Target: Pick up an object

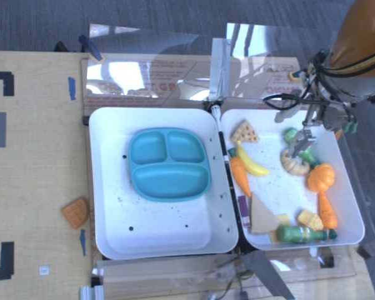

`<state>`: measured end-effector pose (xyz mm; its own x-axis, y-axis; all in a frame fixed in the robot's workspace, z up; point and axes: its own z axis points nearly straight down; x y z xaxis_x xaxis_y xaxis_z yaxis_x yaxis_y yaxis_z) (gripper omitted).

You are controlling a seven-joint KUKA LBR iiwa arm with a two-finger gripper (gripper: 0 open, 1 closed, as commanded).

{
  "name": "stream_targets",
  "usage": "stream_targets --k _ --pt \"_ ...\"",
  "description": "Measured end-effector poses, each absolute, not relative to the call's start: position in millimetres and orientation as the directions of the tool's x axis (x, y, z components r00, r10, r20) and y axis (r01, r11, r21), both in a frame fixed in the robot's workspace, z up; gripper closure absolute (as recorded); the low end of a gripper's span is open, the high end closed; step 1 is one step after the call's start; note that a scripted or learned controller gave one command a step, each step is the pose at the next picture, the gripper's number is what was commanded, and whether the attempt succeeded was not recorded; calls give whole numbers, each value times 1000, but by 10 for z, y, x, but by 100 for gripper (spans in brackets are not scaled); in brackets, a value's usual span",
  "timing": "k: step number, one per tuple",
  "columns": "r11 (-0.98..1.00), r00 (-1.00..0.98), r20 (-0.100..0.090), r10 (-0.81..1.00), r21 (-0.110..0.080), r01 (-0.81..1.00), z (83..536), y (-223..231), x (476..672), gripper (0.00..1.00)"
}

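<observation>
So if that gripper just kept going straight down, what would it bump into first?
Most likely the tan croissant-like pastry right under the gripper in the right bin, though depth is hard to judge from this slanted view.

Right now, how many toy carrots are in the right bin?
2. One carrot lies along the right bin's left wall, beside the banana. The other carrot lies near the right wall, just below the orange pumpkin. The gripper may hide more.

a blue divided plate (169, 165) sits in the left bin (106, 230); a waffle (75, 212) lies on the bench.
</observation>
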<state>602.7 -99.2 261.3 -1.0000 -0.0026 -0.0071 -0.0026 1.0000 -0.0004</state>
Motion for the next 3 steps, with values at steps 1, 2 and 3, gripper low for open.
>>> stream_targets --k 1,2,3 --pt "999 -999 4 35 1 35 1069 -1204 5608 0" --pt "999 -999 18 48 -2 48 903 -1196 6567 0" --pt "974 -974 -11 228 1 228 899 -910 6198 0"
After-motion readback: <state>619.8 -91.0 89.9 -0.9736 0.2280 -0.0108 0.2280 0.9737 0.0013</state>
